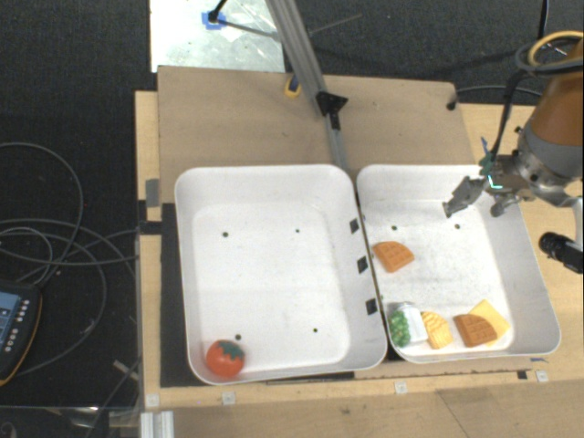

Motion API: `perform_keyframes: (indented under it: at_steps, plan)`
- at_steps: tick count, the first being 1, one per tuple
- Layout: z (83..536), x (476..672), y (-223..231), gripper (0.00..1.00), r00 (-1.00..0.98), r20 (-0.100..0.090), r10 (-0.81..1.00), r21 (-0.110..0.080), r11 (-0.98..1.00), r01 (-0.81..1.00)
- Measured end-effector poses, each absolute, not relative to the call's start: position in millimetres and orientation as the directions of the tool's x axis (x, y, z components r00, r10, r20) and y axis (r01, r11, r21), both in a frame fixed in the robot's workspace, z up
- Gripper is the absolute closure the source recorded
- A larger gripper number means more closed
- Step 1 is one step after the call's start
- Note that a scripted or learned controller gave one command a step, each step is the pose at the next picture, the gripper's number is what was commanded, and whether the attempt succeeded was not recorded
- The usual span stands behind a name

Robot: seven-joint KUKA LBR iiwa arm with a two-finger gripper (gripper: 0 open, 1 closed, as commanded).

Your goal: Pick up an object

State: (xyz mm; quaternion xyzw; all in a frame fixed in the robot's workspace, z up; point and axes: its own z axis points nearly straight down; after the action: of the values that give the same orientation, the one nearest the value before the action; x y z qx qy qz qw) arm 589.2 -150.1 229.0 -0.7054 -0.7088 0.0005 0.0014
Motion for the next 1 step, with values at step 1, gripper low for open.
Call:
perform_keyframes:
  at_steps: [1]
  plan:
    - [231.2,590.0,-150.2,0.00,-0.004,0.000,1.000,0.001,0.004,1.000]
